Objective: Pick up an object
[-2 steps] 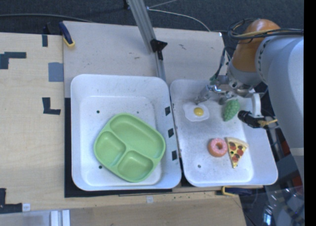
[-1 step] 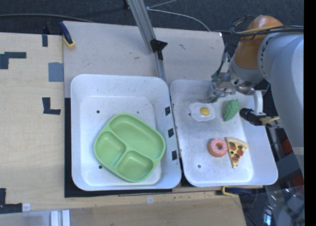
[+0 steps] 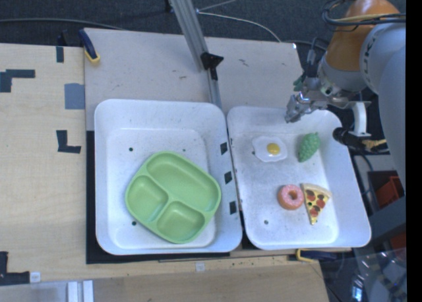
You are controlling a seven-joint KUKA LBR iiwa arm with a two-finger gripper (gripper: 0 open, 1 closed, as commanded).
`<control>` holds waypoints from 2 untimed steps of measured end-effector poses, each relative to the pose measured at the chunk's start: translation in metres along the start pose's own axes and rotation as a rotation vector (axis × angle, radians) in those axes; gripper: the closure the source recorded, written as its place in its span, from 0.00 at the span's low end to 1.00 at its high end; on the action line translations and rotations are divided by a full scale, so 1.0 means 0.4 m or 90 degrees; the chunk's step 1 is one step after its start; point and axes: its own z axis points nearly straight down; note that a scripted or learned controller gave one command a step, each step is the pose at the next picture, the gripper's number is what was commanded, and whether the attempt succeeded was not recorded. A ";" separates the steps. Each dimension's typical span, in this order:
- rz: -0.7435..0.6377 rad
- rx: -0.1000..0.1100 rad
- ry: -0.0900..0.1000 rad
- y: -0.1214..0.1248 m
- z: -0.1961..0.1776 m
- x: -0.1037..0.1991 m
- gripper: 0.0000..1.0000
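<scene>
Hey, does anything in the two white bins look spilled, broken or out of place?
Nothing stands out. The green three-compartment plastic tray lies flat in the left white bin. The fried egg toy, green broccoli toy, pink donut and pizza slice lie apart in the right white bin.

arm (image 3: 369, 43): the right edge cuts it off, so you see just the wrist end.
gripper (image 3: 292, 115): too small and dark for you to tell how its fingers stand.
pole (image 3: 188, 24): its upper end runs out past the top edge.
bench (image 3: 39, 162): the left edge cuts it off.
</scene>
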 end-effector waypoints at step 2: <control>0.000 0.003 0.001 -0.009 -0.195 0.013 1.00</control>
